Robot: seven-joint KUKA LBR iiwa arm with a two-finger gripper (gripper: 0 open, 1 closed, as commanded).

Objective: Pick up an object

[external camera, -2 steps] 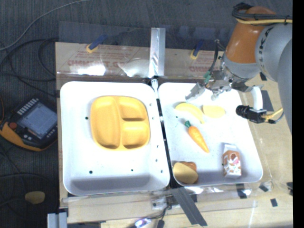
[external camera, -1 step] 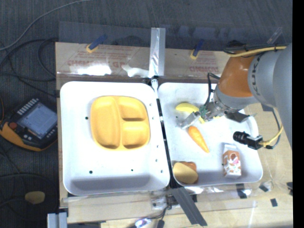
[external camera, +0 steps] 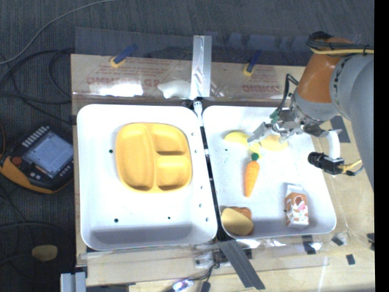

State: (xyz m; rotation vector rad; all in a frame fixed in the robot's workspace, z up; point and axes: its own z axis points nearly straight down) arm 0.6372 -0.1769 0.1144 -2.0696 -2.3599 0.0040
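Observation:
My gripper [external camera: 262,134] hangs low over the upper part of the right bin [external camera: 322,224], at the end of the grey arm with its orange band [external camera: 316,81]. A pale yellow object [external camera: 236,139] lies just to its left, and another yellow piece [external camera: 275,143] shows right beneath it. Below them lies an orange carrot [external camera: 251,176] with a green top, pointing down the bin. A round brown-and-yellow bun-like toy [external camera: 237,221] rests at the bin's near-left corner. A small brown-and-white carton [external camera: 296,205] stands at the near right.
The left bin [external camera: 97,224] holds a yellow divided tray [external camera: 153,156]. A metal divider [external camera: 206,163] runs between the bins. A black fitting [external camera: 325,161] juts from the arm over the right bin's right rim. A handheld pendant [external camera: 36,157] lies off the bench at left.

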